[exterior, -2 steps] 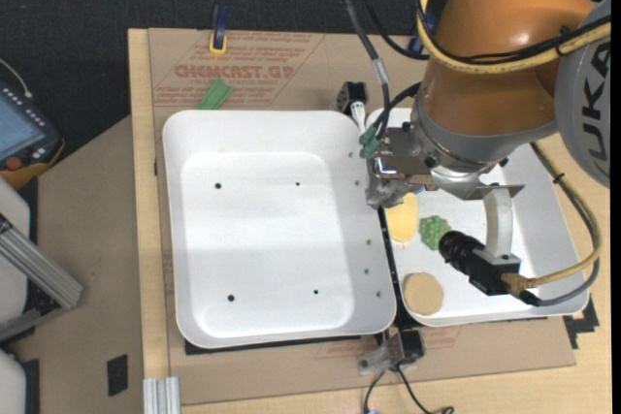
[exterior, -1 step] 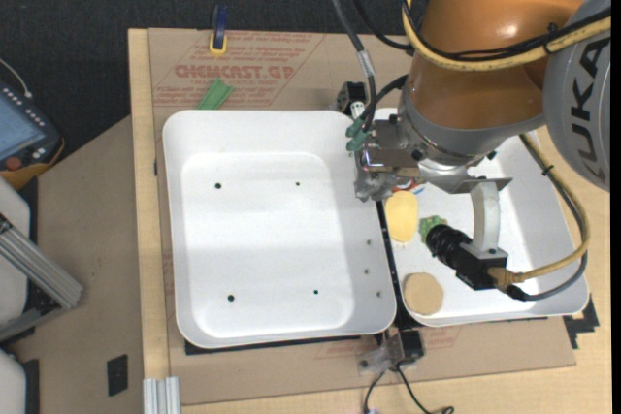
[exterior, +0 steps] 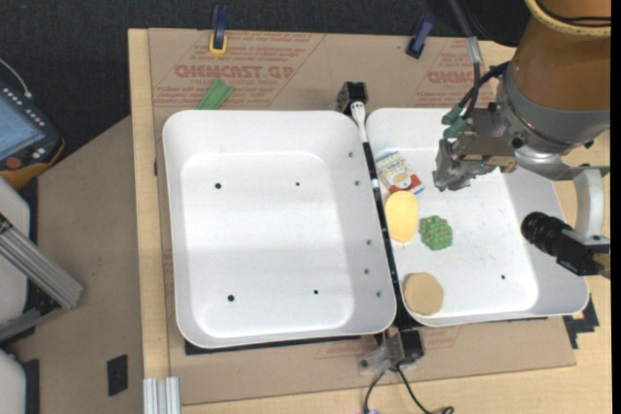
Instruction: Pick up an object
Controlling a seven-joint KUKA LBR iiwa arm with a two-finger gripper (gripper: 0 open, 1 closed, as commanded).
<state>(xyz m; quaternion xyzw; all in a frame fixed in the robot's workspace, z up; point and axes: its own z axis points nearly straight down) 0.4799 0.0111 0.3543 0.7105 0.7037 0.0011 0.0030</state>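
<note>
grey two-finger jaws (exterior: 452,177) hung over right white bin (exterior: 505,291), grip unclear, nothing visibly held; yellow oval object (exterior: 402,216), green knobbly ball (exterior: 436,233), tan disc (exterior: 423,293) lay below, likely targets.

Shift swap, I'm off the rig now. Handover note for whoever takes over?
Gripper: hangs over the right bin, above its upper left part; nothing seen between the fingers, open or shut unclear.
Objects, all in the right bin by the divider: small printed packet, yellow piece, green lump, tan round disc.
Done: nothing picked yet.
Left: grasp and lift one; the packet lies nearest the gripper.
</note>
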